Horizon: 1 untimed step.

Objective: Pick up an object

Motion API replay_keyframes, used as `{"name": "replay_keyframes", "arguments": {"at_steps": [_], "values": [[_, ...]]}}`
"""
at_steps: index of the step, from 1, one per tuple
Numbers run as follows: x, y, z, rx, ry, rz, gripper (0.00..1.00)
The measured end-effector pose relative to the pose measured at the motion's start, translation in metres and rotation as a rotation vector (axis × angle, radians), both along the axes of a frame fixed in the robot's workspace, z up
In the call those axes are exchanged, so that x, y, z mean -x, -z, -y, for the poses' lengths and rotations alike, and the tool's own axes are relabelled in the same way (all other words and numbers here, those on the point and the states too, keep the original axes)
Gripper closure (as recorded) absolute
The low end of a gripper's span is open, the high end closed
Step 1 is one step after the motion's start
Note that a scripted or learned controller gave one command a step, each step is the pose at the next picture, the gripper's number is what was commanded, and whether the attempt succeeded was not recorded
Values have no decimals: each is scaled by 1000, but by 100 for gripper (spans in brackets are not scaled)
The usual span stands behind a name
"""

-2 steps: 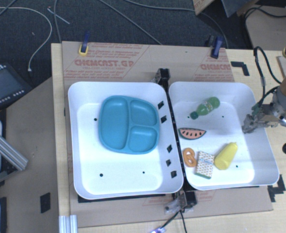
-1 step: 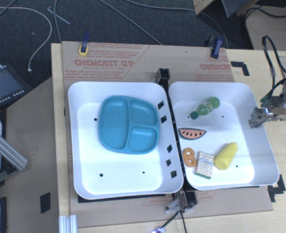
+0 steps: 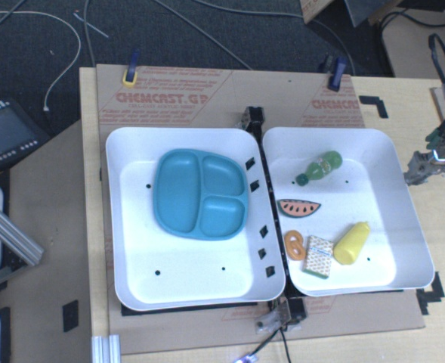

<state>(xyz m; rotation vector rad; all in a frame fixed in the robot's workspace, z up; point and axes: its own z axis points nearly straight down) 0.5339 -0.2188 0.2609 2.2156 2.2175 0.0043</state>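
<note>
The right bin point(image 3: 388, 203) holds a green bottle point(image 3: 319, 167) lying near its back, a watermelon slice point(image 3: 298, 207) in the middle, and an orange pretzel point(image 3: 294, 243). Beside the pretzel lie a small patterned packet point(image 3: 319, 256) and a yellow bottle point(image 3: 351, 243) near the front. My gripper point(image 3: 424, 165) sits at the far right, just outside the right bin's right rim, level with the green bottle. It is apart from every object, and nothing shows between its parts.
A blue divided plate point(image 3: 202, 193) lies in the left bin point(image 3: 131, 225). A black-marked ridge point(image 3: 260, 203) runs where the two bins meet. Blue clamps point(image 3: 336, 72) hold the cardboard base at the back. Cables cross the dark floor beyond the bench.
</note>
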Motion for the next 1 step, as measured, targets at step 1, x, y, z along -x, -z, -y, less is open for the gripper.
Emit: {"name": "replay_keyframes", "arguments": {"at_steps": [1], "values": [[0, -3, -51, -5, -4, -7, 100]]}}
